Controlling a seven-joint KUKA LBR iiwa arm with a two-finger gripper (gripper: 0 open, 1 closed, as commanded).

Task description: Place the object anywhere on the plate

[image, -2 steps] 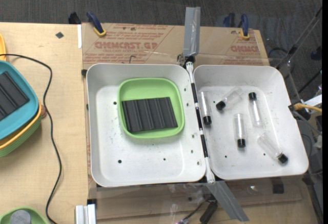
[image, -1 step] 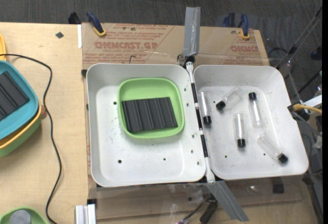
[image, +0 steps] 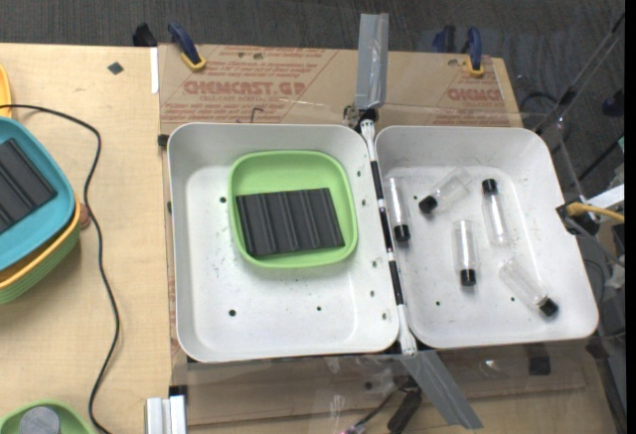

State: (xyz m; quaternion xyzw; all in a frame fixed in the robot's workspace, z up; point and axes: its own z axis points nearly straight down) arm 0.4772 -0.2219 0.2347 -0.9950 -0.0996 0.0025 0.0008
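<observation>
Two white bins (image: 283,338) sit side by side: left holds a green plate (image: 293,209), right holds clear vials (image: 465,251). Grasp one vial across its middle; I cannot tell the hand's state.

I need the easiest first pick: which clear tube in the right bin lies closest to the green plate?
The tube along the right bin's left wall, cap toward the camera; the others lie farther from the green plate.

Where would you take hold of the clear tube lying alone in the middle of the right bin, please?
Grip the clear tube across its transparent body, above the black cap at its near end, coming straight down. It lies flat and nearly lengthwise, with open floor of the right bin on both long sides.
</observation>
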